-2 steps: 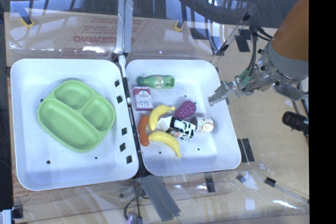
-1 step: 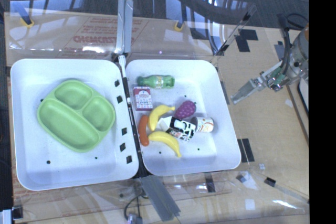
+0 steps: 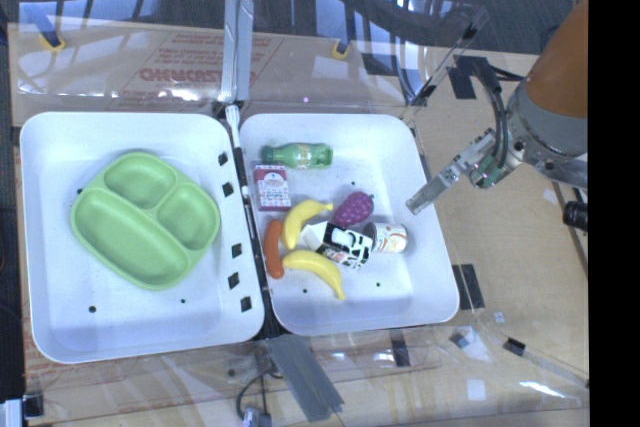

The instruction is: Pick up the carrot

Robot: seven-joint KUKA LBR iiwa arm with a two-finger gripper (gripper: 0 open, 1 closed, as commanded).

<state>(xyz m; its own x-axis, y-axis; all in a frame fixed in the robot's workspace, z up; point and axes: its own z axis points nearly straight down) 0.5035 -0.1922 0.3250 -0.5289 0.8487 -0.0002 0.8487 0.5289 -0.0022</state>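
Your claw (image 3: 425,198) hangs right of the carrot (image 3: 272,249), carrying nothing; I cannot tell if it's apart.

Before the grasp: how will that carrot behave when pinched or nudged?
The carrot looks smooth and rounded, so it may roll or slip. It lies against the right bin's left wall, with two bananas crowding it, so a nudge probably jams it. Likely a stiff, light toy.

We see bright, even overhead light; glare streaks the clear panel (image 3: 200,55) toward twelve o'clock. Both white bins (image 3: 60,305) look nearly washed out, shadows stay faint, and the picture is soft, with small labels unreadable
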